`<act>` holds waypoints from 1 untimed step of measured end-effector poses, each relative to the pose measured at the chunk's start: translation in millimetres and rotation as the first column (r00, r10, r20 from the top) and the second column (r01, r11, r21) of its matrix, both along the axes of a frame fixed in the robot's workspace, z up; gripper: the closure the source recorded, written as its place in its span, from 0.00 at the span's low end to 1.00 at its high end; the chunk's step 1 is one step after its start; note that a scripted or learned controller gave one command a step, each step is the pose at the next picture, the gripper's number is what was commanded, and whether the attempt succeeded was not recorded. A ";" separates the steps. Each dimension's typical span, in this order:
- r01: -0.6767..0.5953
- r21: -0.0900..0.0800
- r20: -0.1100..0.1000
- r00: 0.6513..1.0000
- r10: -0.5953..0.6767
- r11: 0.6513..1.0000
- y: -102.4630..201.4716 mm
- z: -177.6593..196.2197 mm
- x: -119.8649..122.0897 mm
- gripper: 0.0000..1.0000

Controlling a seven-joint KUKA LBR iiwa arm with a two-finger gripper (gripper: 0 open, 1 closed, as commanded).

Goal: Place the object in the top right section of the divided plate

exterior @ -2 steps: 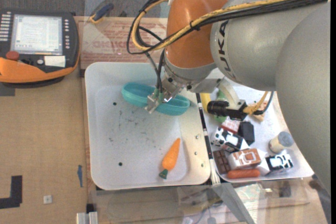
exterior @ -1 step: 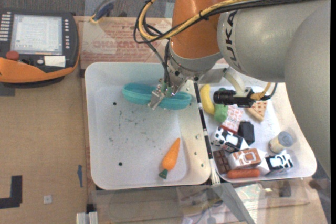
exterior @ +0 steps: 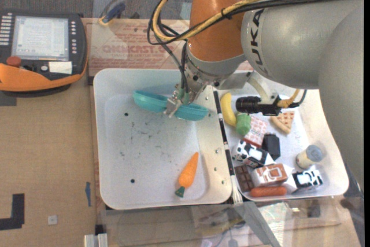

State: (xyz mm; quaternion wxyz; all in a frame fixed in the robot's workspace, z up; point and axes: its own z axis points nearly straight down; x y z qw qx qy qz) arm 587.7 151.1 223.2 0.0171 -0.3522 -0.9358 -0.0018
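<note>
A teal plate (exterior: 149, 100) lies in the far part of the left bin (exterior: 110, 142), seen as a thin oval. My gripper (exterior: 173, 106) hangs from the orange wrist right over the plate's middle and hides it, so the plate shows on either side of the tip. I cannot make out any dividers on the plate. An orange toy carrot (exterior: 188, 171) with a green top lies on the left bin's floor near its front right corner, well apart from the gripper. I see nothing between the gripper and the plate.
The right bin (exterior: 338, 173) holds several toys: a banana (exterior: 228, 110), a pizza slice (exterior: 284, 122), a cow figure (exterior: 248, 152), a chocolate bar (exterior: 245, 177) and a red sausage (exterior: 267, 191). A teach pendant (exterior: 40, 52) rests left of the bins.
</note>
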 end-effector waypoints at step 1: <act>0.219 -0.017 0.028 0.975 -0.219 0.975 26.6 44.6 25.2 1.00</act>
